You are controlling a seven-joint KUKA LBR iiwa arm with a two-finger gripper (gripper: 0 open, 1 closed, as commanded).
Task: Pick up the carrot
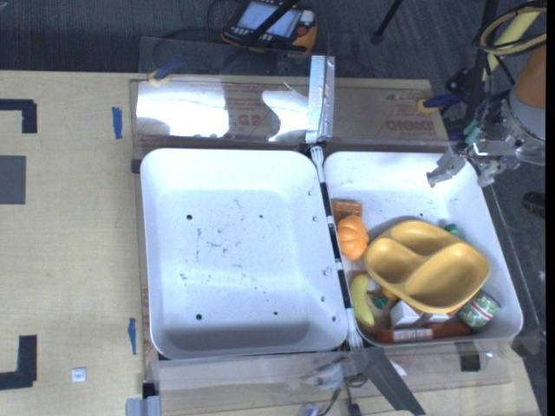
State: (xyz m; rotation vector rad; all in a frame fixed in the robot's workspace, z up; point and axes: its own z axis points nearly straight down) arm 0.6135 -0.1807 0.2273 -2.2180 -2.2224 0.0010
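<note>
A grey arm's two-finger metal gripper (460, 165) hangs at the upper right corner of the right-hand shallow white plastic bin (395, 176), its fingers spread and holding nothing, well apart from the cluttered lower half of that bin. The approach step is judged to be in hand, with no grasp yet made. The task's thing appears to be the small, stubby orange carrot (352, 237) lying against the bin's left wall, just beside the divider between the bins and touching the left edge of a large mustard-yellow two-lobed plastic dish (427, 265). A brown rectangular block (347, 208) sits just above it and a yellow banana-like piece (361, 302) below. The carrot's long axis seems to run roughly from the top of the view to the bottom; which end is the tip cannot be told. The next move likely calls for travelling left and down across the bin, turning the fingers across that axis, then descending between wall and dish. The left-hand white bin (230, 250) rests alongside on the pale wooden worktop (69, 250).
</note>
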